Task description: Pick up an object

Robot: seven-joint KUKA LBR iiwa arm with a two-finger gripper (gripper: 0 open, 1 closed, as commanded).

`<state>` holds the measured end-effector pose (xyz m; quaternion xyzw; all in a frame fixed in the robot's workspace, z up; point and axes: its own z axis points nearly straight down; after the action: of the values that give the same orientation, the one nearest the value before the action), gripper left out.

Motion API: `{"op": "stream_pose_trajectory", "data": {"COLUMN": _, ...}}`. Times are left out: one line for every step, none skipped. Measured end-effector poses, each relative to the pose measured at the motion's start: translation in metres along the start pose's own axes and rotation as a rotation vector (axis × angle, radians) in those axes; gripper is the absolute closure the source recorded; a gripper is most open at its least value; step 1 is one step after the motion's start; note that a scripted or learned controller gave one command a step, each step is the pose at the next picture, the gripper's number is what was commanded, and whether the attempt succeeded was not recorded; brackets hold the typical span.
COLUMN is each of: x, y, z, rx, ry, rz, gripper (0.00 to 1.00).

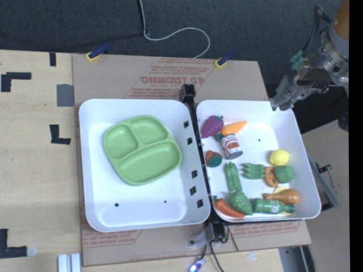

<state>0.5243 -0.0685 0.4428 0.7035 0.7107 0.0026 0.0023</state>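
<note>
The right bin [298,146] holds several toy foods: purple grapes [211,126], a small carrot [235,127], a red-labelled can [231,145], a yellow lemon [279,157], a green lime [285,173], a brown drumstick [285,195] and a green bottle [273,207]. My gripper [281,99] hangs above the bin's far right corner, well clear of the toys, with nothing visibly in it. The grey wrist with its orange band rises to the upper right.
The left bin [96,203] holds a green divided plate [143,149]. More green vegetables [232,178] and an orange carrot [225,208] crowd the right bin's near side. A cable [170,35] loops across the dark cloth behind the bench.
</note>
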Motion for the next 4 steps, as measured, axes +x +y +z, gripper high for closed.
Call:
{"op": "stream_pose_trajectory", "data": {"x": 0.05, "y": -0.043, "z": 0.063, "rx": 0.016, "ry": 0.001, "rz": 0.005, "gripper": 1.0}}
{"op": "stream_pose_trajectory", "data": {"x": 0.087, "y": -0.043, "z": 0.217, "rx": 0.018, "ry": 0.001, "rz": 0.006, "gripper": 1.0}}
{"op": "stream_pose_trajectory", "data": {"x": 0.135, "y": -0.039, "z": 0.11, "rx": -0.001, "ry": 0.002, "rz": 0.002, "gripper": 1.0}}
{"op": "stream_pose_trajectory", "data": {"x": 0.145, "y": -0.038, "z": -0.032, "rx": -0.01, "ry": 0.003, "rz": 0.006, "gripper": 1.0}}
